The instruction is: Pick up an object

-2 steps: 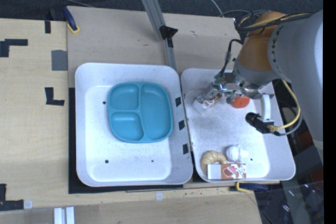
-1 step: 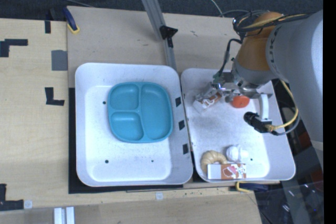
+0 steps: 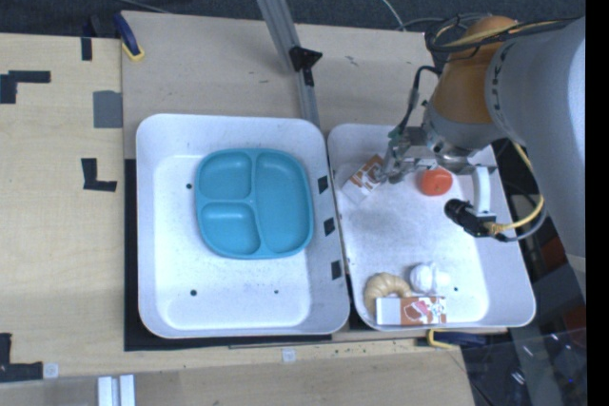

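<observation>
The tool (image 3: 398,162) hangs low in the right bin's (image 3: 504,295) upper part; its spread I cannot tell. A small packet (image 3: 363,177) lies just left of it, an orange ball (image 3: 437,182) just right.

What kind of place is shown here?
Probably a robotics lab bench for grasping trials: a grey robot arm reaches over two white bins, one holding a blue divided plate, with tape marks beside.

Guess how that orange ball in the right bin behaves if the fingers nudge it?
The orange ball looks round and smooth, so it would probably roll on the flat floor of the right bin. It sits beside the gripper, apparently loose, so an off-centre pinch may squirt it sideways.
</observation>
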